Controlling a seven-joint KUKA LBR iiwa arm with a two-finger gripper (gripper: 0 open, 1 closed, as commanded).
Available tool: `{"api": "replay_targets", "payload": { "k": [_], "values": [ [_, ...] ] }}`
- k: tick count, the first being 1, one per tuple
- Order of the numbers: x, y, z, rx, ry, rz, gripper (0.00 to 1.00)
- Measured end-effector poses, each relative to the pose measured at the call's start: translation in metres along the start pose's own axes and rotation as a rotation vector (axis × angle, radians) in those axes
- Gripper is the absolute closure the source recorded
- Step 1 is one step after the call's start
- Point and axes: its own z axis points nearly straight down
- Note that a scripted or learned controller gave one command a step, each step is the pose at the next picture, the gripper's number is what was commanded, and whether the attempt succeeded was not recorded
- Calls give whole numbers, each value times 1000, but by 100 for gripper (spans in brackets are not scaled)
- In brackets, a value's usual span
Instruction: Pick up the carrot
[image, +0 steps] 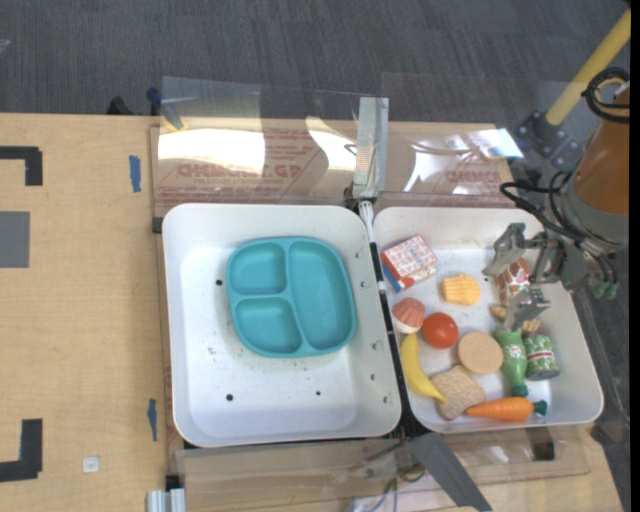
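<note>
I am watching the pincer (520, 275) hanging over the far right part of the right bin (585, 345). Its two fingers are standing apart, one toward the far wall and one nearer me, and I am seeing nothing gripped between them; a small reddish item is showing in the gap, but I cannot tell whether it is touching either finger.

Just under and nearer than the pincer, a green bottle (513, 360) and a green can (540, 355) are lying side by side. To the pincer's left a yellow corn piece (461, 290) is sitting, and further left a patterned box (408, 261). Nearer me from those, a tomato (440, 329), a pink shell-like piece (408, 315), a round tan biscuit (480, 353), a banana (415, 368) and a cracker (458, 391) are crowding together.

The carrot (500, 408) is lying flat along the near wall of that same bin, well clear of the pincer and toward me from it, just beside the cracker, its green top pointing right.

Well to the pincer's left, the left bin (190, 330) is holding a teal divided plate (292, 297). Both bins are resting on the counter (70, 300).
</note>
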Motion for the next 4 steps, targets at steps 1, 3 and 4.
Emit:
{"api": "replay_targets", "payload": {
  "k": [1,3,4],
  "values": [
    [41,31,129,0,-3,-120,0],
    [53,20,51,2,-4,-397,0],
    [47,32,137,-1,0,-610,0]
  ]
}}
